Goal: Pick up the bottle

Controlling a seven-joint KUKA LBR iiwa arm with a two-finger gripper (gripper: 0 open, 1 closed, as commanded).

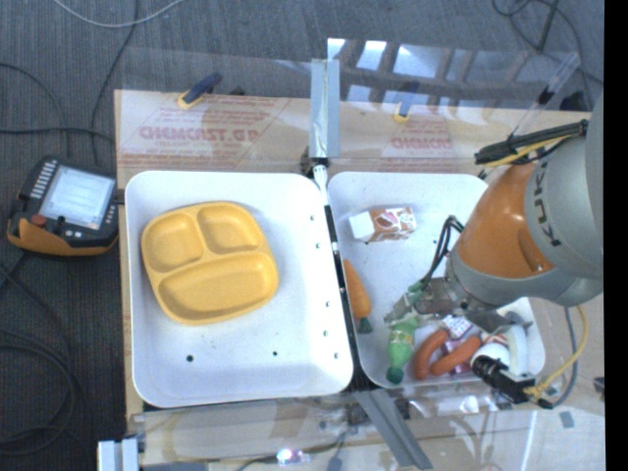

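Two white bins fill my screen; the gripper (420, 305) hangs low in the right bin (392, 189), just above the green bottle (398, 345) near its front edge. Whether its fingers are apart or together, I cannot tell.

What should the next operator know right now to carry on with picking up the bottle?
Gripper: low in the right bin, just above the bottle; its finger state can't be read from this view.
Bottle: green, lying at the bin's near edge, beside the sausages and carrot.
Carton: farther back in the same bin.
Yellow tray: in the left bin.
Done: arm brought over the bottle.
Left: grasp and lift; the bottle isn't raised yet.
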